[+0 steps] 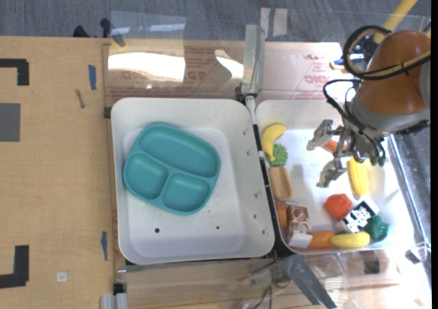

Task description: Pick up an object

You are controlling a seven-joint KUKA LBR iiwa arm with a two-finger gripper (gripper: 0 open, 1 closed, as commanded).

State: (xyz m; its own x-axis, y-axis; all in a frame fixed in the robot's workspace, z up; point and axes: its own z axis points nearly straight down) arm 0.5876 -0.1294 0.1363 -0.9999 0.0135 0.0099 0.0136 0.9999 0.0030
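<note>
Where the arm's wrist overhangs the right bin [301, 138], tool [327, 155] spread, pinching nothing, corn cob [357, 176] partly hidden.

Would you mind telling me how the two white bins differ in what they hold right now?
The left bin holds one teal divided plate; the right bin holds many small toy foods, such as a banana and a tomato. The gripper hangs over the right bin, not the left. Both are shallow and white.

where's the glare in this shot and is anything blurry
Camera view: bright glare on the clear panel behind the left bin; the teal tray looks sharp; small toys around the end effector in the right bin are softer, hard to identify.
</note>
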